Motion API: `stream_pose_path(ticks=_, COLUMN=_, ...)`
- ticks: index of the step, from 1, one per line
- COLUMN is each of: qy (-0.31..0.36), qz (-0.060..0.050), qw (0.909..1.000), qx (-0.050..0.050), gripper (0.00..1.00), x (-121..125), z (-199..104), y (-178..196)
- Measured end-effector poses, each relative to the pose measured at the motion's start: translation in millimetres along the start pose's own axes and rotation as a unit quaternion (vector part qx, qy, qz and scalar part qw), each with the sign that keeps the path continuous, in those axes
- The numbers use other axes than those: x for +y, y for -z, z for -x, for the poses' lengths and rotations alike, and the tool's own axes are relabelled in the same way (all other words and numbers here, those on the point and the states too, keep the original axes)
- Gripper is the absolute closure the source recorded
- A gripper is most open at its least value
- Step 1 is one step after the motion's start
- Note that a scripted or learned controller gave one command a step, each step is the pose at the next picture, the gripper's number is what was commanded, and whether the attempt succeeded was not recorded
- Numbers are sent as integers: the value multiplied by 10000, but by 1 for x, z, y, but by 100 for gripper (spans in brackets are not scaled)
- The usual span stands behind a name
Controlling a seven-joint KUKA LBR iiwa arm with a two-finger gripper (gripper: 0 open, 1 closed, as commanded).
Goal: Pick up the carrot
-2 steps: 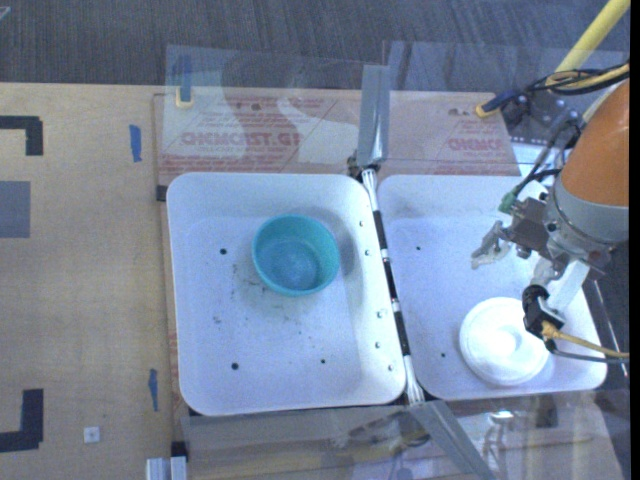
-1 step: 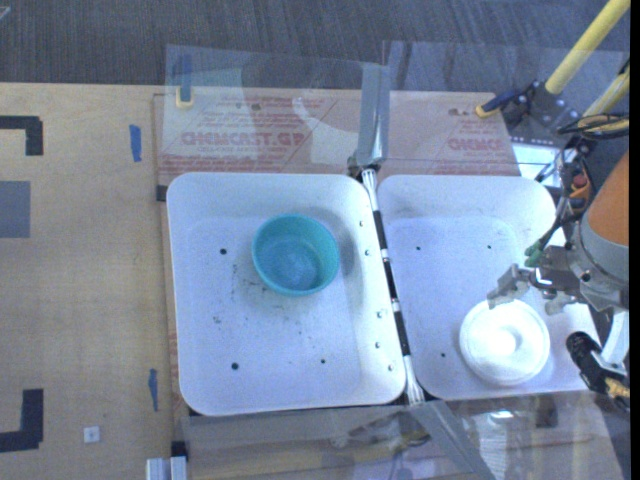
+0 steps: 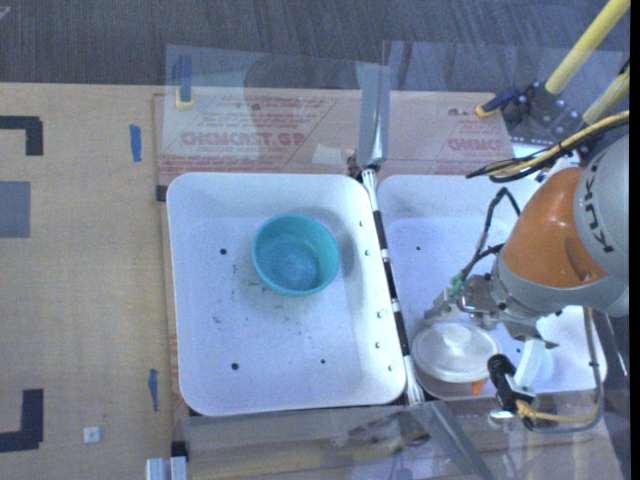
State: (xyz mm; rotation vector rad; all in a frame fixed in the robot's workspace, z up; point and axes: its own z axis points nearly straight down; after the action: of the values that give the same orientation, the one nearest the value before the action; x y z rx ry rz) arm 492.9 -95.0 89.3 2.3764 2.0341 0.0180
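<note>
My arm reaches in from the right, with its orange band (image 3: 548, 240) over the right bin (image 3: 420, 213). The gripper (image 3: 455, 353) points straight down at that bin's front edge, and I see it from above as a round pale grey housing that hides what is under it. A small orange piece (image 3: 497, 366) shows just right of the housing, against a black cable. I cannot tell whether it is the carrot.
A teal bowl (image 3: 295, 254) stands upright in the back middle of the left bin (image 3: 200, 298). The ridge between the bins (image 3: 385, 278) runs just left of the gripper. Yellow and black cables (image 3: 530, 153) hang at the back right.
</note>
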Motion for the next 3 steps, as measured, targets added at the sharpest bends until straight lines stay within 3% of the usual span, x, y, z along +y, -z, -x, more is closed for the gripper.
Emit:
stream_pose_path(ticks=1, qy=-368, qz=-89, qw=9993, qx=-7, gripper=0, x=6, z=29, y=158)
stream_pose_path(ticks=2, qy=655, qz=-99, qw=9978, qx=9, gripper=0, x=-15, z=-76, y=112)
stream_pose_path(ticks=3, qy=-547, qz=-80, qw=9985, qx=-12, gripper=0, x=-12, z=-5, y=150)
